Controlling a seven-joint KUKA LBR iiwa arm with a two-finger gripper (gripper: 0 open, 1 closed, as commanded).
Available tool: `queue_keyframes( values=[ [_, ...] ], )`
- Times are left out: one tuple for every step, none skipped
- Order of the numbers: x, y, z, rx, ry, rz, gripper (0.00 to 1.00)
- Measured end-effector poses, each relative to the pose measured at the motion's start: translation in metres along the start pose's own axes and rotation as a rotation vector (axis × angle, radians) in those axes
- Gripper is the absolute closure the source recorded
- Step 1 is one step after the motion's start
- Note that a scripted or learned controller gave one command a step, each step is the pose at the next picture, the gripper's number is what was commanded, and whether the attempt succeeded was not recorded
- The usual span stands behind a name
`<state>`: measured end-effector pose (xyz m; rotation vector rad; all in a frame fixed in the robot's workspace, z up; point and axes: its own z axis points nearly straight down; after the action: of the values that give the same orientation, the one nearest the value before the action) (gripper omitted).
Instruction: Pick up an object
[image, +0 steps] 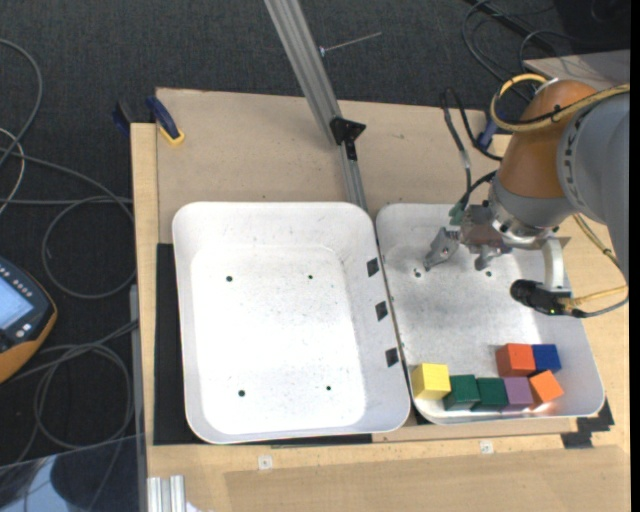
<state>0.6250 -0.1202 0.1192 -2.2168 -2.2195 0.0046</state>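
Hand: the hand hangs over the far part of the right bin, its two fingers spread apart and pinching nothing, well apart from the blocks.
Left bin: the left bin is a shallow white tray with a few dark dots on its floor.
Right bin: the right bin holds all the blocks, bunched along its near edge.
Yellow block: the yellow block sits leftmost, with bare floor on its left and far sides; I judge it the easiest to take, across its two free faces.
Green blocks: two green blocks lie just beside it, touching each other.
Purple block: the purple block is wedged between neighbours.
Red, blue, orange blocks: the red block, blue block and orange block crowd the right corner.
Handling: they look small, stiff and light, probably smooth-sided, so a square pinch should hold.
In the way: tight neighbours and the bin wall leave little room for fingers.
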Motion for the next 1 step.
queue_keyframes(
  values=[
    [0.0002, 0.0017, -0.0146, -0.007, 0.0, 0.001, 1.0]
  ],
)
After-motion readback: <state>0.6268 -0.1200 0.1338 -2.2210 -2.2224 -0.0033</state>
